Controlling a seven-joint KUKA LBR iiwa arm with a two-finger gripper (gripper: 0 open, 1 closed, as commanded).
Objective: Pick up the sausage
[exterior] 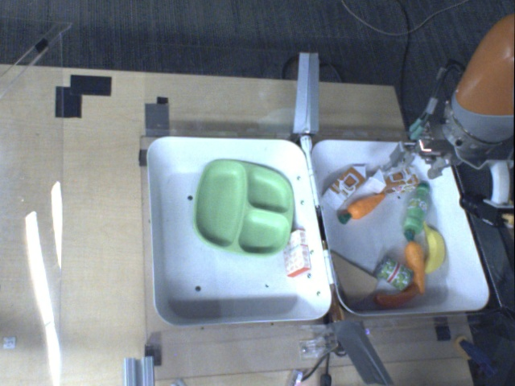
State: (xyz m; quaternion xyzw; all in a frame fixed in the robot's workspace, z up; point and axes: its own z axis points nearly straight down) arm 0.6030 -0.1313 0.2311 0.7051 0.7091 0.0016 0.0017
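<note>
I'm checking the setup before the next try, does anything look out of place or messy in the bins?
Mostly in the right bin: the food lies jumbled, with the reddish sausage pressed against the front wall, partly under a small can. In the left bin, a small carton lies tipped beside the green tray.

Divided tray (244, 206) in the left bin (165, 240); sausage (397, 299) at the right bin's (475, 276) near edge, below the can (393, 274)

green tray (244, 207) in left bin (173, 296), sausage (396, 299) in right bin (475, 284)
</note>
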